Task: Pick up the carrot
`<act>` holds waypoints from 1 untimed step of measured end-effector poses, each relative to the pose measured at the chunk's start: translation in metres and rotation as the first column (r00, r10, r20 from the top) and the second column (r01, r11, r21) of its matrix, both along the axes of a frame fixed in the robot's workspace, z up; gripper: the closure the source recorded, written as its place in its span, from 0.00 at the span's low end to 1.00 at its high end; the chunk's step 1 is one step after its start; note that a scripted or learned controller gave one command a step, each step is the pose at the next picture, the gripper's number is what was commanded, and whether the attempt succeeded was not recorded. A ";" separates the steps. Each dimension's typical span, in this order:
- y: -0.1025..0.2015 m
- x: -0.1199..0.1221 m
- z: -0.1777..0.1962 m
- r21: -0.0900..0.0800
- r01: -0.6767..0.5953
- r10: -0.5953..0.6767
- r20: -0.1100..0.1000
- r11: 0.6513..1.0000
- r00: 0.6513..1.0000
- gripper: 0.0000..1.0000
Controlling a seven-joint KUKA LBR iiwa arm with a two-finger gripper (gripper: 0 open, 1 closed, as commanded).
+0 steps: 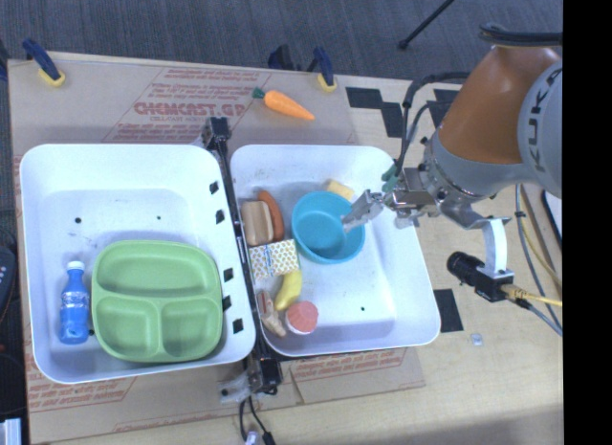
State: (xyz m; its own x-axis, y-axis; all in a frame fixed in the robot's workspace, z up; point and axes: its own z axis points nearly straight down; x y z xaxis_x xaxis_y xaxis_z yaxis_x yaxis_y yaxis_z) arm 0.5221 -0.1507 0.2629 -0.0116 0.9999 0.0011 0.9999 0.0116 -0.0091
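Looming at the frame's right, the grey-and-orange arm hangs its tool over the right bin, by the blue bowl; whether its fingers are spread or pressed together I cannot tell. The left bin holds a green tray. The carrot lies outside both bins, on the tabletop at upper centre. I'd lift clear first, then approach across its length.

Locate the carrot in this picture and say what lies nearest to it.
The carrot lies outside both bins on the brown board, just behind the right bin, near the blue clamp at the board's far edge.
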 end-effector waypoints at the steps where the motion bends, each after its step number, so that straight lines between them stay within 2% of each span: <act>1: 0.085 -0.044 0.102 -0.004 -0.200 0.200 0.011 0.980 0.980 0.00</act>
